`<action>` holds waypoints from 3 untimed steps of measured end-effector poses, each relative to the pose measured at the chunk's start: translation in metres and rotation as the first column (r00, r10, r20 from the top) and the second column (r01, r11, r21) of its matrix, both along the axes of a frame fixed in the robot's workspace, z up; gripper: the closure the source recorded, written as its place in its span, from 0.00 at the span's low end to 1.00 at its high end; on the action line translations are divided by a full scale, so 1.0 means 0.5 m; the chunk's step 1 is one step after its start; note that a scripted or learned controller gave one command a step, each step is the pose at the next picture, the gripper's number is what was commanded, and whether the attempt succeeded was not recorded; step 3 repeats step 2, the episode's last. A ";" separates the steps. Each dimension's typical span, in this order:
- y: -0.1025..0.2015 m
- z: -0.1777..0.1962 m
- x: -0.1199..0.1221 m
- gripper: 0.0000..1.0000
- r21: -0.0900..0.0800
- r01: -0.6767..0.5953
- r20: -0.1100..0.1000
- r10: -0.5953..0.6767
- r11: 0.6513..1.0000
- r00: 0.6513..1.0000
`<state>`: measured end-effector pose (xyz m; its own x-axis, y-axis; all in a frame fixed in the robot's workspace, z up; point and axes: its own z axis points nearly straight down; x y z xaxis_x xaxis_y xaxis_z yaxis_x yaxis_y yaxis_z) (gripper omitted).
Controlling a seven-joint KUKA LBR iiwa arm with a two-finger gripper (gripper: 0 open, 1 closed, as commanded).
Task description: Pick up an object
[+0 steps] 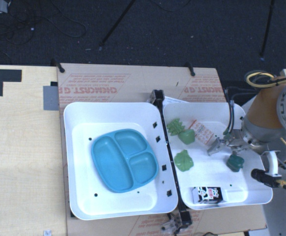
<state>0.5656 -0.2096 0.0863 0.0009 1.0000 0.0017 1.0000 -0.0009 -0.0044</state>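
Since the claw (220, 145) sits low in the right bin (261, 196), grip state unreadable, between the dark green piece (235, 162) and the red-print packet (202, 131), it may graze both and hold neither.

A dark speckled carpet floor (133, 23) fills the view from nine through twelve to three o'clock. Thin black cables (44, 18) snake across it toward eleven o'clock, and slim black stand legs (118, 18) slant over it near twelve, with another at one o'clock. Below lies a pale light-wood benchtop (20, 161), stretching from nine to seven o'clock, marked with black rectangular patches (3, 80) and a grey square patch (50, 97) at ten o'clock. A flat brown cardboard sheet (133, 82) with red printed lettering covers the bench at centre. Lighting is even and soft.
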 end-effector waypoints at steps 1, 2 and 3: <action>-0.001 0.022 0.000 1.00 -0.001 0.001 0.000 -0.001 1.000 1.000; 0.009 0.110 0.003 1.00 -0.002 -0.002 0.006 0.002 1.000 1.000; 0.009 0.110 0.003 1.00 -0.002 -0.002 0.006 0.002 1.000 1.000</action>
